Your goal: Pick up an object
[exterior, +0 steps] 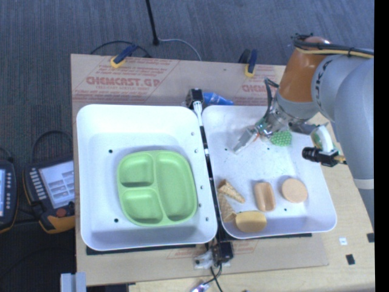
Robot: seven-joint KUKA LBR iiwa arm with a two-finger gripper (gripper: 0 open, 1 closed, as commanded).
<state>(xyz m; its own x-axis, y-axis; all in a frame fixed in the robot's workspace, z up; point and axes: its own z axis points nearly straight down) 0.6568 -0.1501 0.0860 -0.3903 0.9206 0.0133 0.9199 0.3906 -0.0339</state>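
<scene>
My gripper hangs over the back left part of the right bin, pointing down and to the left, with bare bin floor under its tip. A small green knobbly object lies just to the right of it, beside the wrist. Along the bin's front lie a round tan disc, a tan sausage-shaped piece, a yellowish bun and two crusty wedge pieces. Nothing shows in the gripper's grasp.
The left bin holds a green divided plate. A blue object lies behind the bins near the divider. Clamps grip the board's far edge. A handheld pendant sits on the floor at left.
</scene>
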